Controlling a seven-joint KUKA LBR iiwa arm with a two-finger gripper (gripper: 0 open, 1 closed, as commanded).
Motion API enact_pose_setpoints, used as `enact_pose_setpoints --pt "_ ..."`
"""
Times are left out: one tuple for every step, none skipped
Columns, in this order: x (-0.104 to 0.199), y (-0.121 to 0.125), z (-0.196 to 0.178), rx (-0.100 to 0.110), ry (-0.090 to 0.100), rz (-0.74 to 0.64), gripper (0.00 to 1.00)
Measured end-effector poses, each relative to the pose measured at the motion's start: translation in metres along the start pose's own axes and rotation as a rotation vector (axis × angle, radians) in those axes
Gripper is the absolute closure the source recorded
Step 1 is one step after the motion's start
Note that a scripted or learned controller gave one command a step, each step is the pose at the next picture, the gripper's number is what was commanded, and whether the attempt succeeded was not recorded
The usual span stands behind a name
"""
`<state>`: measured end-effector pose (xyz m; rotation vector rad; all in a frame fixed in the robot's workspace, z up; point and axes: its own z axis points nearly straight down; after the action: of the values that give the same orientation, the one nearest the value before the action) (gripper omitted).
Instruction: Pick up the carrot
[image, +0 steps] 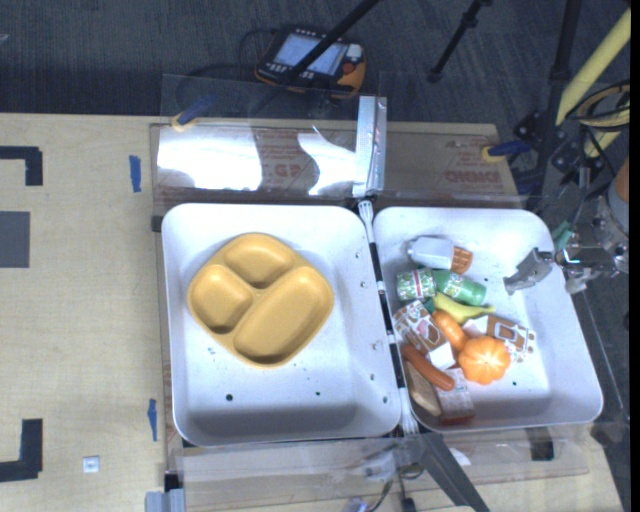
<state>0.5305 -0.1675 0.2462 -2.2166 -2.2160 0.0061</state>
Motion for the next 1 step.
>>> enact_pose_setpoints --pt "0.046 0.0075 0.1302 -0.021 -0.009 -0.222 0.0"
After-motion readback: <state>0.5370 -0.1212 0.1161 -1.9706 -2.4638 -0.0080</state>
